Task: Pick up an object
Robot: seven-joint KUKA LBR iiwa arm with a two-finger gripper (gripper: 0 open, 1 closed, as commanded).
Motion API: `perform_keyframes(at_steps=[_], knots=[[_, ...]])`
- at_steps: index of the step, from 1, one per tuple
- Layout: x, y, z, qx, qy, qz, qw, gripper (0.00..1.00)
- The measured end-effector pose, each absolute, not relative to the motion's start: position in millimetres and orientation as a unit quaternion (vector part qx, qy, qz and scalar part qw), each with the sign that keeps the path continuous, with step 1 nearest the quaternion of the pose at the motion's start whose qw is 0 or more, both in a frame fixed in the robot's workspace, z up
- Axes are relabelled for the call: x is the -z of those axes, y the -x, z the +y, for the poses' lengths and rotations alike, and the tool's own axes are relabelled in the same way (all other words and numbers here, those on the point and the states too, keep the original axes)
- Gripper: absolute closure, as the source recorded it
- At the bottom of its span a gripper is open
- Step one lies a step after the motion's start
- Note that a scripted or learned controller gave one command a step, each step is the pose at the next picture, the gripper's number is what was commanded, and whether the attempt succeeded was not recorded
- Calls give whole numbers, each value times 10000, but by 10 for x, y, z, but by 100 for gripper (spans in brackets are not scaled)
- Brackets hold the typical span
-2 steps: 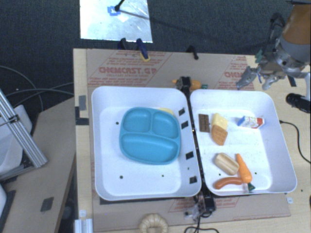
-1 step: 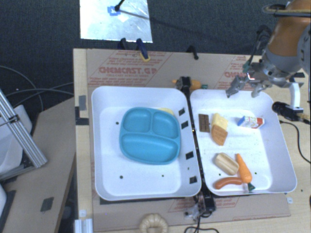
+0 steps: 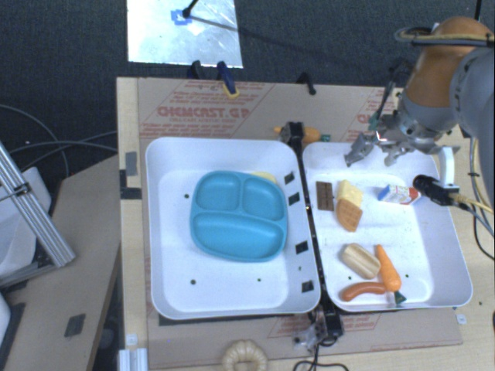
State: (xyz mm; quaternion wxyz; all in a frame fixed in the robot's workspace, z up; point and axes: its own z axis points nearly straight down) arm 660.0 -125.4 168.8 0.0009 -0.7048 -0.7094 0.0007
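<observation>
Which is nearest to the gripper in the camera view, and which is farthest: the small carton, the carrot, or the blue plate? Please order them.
From the gripper, above the right bin's far side:
1. small carton, right bin, just below it
2. carrot, right bin's near part
3. blue plate, left bin

A dark blue-grey carpet (image 3: 62, 45) covers the floor behind the desk (image 3: 232, 103), whose brown cardboard-like top carries red lettering. A shiny silver sheet (image 3: 182, 22) lies on the carpet, catching bright light. At left stand a tan side surface (image 3: 85, 246) and a slanted aluminium frame rail (image 3: 27, 207), with black cables (image 3: 46, 141) trailing nearby.
</observation>
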Motion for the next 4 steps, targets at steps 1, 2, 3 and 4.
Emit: perform_keyframes(at_steps=[1, 2, 3, 4], knots=[[-1260, -6587, -1296, -8, 7065, -7077, 4, 0], [-827, -6589, -1290, -4, 7061, -7081, 1, 0], [-964, -6608, -1290, 16, 7058, -7084, -24, 100], [-1613, -6639, -1246, 29, 7053, -7089, -36, 100]])
